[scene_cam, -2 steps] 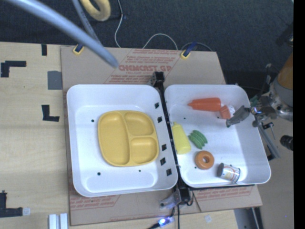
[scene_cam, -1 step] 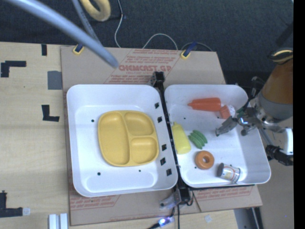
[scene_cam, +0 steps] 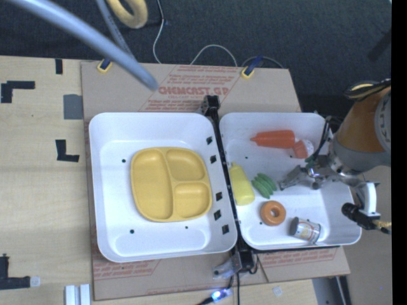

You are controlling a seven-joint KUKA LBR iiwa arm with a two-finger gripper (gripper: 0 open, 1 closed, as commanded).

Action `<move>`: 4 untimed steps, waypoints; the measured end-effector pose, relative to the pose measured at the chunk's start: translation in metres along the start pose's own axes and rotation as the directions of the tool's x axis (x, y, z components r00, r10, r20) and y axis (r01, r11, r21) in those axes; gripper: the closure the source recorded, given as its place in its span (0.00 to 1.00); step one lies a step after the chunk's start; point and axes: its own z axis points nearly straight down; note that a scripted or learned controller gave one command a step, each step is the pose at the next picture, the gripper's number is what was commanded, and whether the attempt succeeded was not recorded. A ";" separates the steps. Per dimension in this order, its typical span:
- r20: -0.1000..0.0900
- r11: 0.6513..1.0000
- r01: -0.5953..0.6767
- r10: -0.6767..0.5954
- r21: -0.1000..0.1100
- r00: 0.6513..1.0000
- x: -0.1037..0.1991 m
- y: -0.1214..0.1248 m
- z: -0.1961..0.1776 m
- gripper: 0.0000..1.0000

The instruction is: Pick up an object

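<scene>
The arm (scene_cam: 365, 135) reaches in from the right, its grey and orange wrist over the right bin's (scene_cam: 331, 237) right edge. The gripper (scene_cam: 289, 182) points left and down into that bin, low over the floor near its middle. Its fingers look drawn close together with nothing between them, though they are small and dim.

Just left of the tips lies a green piece (scene_cam: 263, 184), near but apart. A yellow piece (scene_cam: 241, 184) lies beside it along the bin's left wall. An orange ring (scene_cam: 274, 213) sits below the green piece, and a small can (scene_cam: 305, 229) lies on its side near the front wall. An orange-red bottle (scene_cam: 278, 138) lies across the back of the bin, above the gripper.

Bare floor shows between the bottle and the gripper, and along the back wall. The front right corner is crowded by the can and the arm.

The left bin (scene_cam: 102, 170) holds a yellow tray (scene_cam: 170, 184) at its middle, with bare white floor all round it.
</scene>
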 end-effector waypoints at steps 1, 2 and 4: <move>0.002 1.000 0.001 -0.001 -0.004 1.000 0.000 0.000 0.012 0.00; 0.004 1.000 0.002 -0.002 -0.007 1.000 0.000 0.001 0.001 1.00; 0.001 1.000 0.002 -0.002 -0.009 1.000 0.010 0.003 -0.119 1.00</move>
